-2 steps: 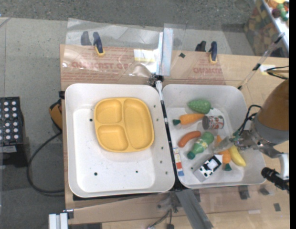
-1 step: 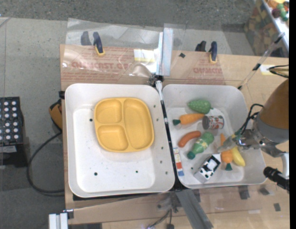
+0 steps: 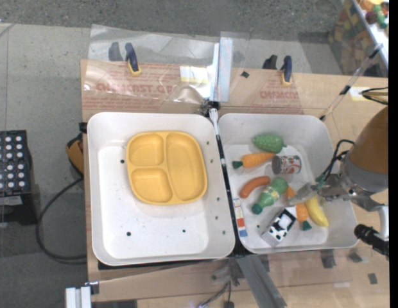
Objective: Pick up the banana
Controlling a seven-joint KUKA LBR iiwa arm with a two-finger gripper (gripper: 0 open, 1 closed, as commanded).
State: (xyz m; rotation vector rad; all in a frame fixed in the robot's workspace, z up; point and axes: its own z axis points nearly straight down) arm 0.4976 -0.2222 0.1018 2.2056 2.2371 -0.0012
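Observation:
The banana (image 3: 317, 212) is small and yellow and lies near the front right of the right bin (image 3: 340, 236), slanting toward the front right corner. A small orange piece (image 3: 302, 213) rests against its left side. My gripper (image 3: 306, 194) reaches in from the right and sits low over the bin, just above and left of the banana's upper end. The grey arm with its orange band (image 3: 372, 149) stands over the bin's right edge. Nothing is visibly held.
The right bin also holds a green vegetable (image 3: 268, 141), a carrot (image 3: 257, 160), a small can (image 3: 287, 165), a red sausage (image 3: 253, 185), a green bottle (image 3: 271, 195) and a black-and-white box (image 3: 281, 226). A yellow divided plate (image 3: 167, 167) lies in the left bin (image 3: 109, 236).

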